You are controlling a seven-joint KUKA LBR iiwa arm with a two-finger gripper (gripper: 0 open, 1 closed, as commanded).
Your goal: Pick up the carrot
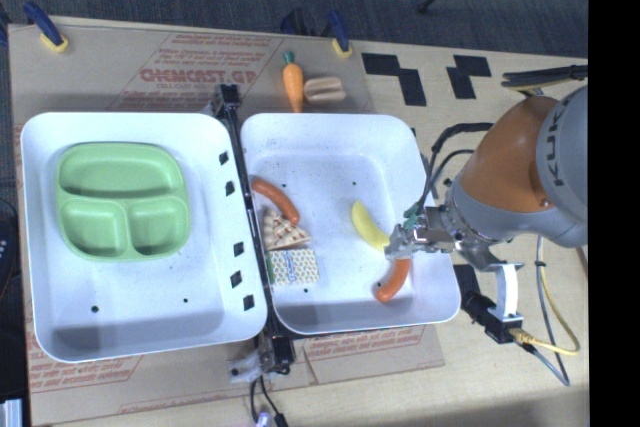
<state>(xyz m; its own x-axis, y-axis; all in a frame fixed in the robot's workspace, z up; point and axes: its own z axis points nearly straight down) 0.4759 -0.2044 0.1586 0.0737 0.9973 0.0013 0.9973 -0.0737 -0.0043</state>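
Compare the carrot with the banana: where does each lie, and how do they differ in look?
The carrot lies outside the bins, on the cardboard behind the right bin; the banana lies inside that bin, near the gripper. The carrot is orange with a green top; the banana is plain yellow. The carrot lies straight; the banana curves. Both are small food items lying flat.

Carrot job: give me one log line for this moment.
carrot: on bench behind right bin, untouched | pincer: low in right bin, over sausage, beside banana | task: not done
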